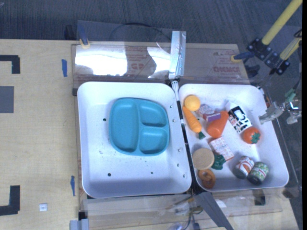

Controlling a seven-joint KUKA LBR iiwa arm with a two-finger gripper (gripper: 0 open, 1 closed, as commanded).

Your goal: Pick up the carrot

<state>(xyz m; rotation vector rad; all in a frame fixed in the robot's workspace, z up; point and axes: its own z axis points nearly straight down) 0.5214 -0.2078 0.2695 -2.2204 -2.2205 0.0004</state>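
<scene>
Carrot (193, 120) lies in the right bin (274, 153), hard against that bin's left wall, just below a yellow lemon (192, 102) that it seems to touch at its upper end. Its long axis runs from upper left to lower right in the camera view, close to parallel with the wall, and the green stub points down toward a tan round lid (203, 158). An orange cone-shaped piece (217, 123) sits just beside it on the right, which leaves little room on that flank. The gripper (275, 112) hangs at the far right rim of the same bin, above a small tomato (251, 135), and whether it stands wide or narrow cannot be told from this slant. So the carrot lies across the whole bin from the gripper, toward the left of the view and slightly lower, with a black-and-white packet (238, 119) and the cone in between. As a judgement, the coming move is a long traverse leftward, and the close should go across the carrot's short width, which means one side meets the bin wall and the other the cone; crowding there looks like the main risk. The left bin (91, 128) holds a blue divided plate (140, 126), well apart from all this.
</scene>
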